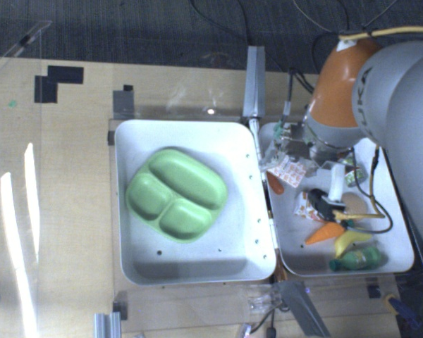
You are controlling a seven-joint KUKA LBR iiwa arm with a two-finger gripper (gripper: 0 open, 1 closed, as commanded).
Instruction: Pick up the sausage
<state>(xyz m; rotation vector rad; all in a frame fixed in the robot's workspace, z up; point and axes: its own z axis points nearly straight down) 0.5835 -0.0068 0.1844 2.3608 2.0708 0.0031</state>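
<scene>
The sausage (275, 184), a small red-brown piece, lies against the left wall of the right bin (402, 255) and is partly covered by a red-and-white checkered packet (290, 170). My gripper (291, 146) hangs low over the bin's far left corner, just above and behind the packet and a little beyond the sausage. The grey arm and its orange band (338, 83) hide the bin's far right part. I see nothing held in the gripper.
In the right bin's near half lie an orange carrot (323, 234), a yellow banana (352, 239), a green bottle (358, 259) and a round tan item (354, 204). The left bin (197, 266) holds a green divided plate (176, 194).
</scene>
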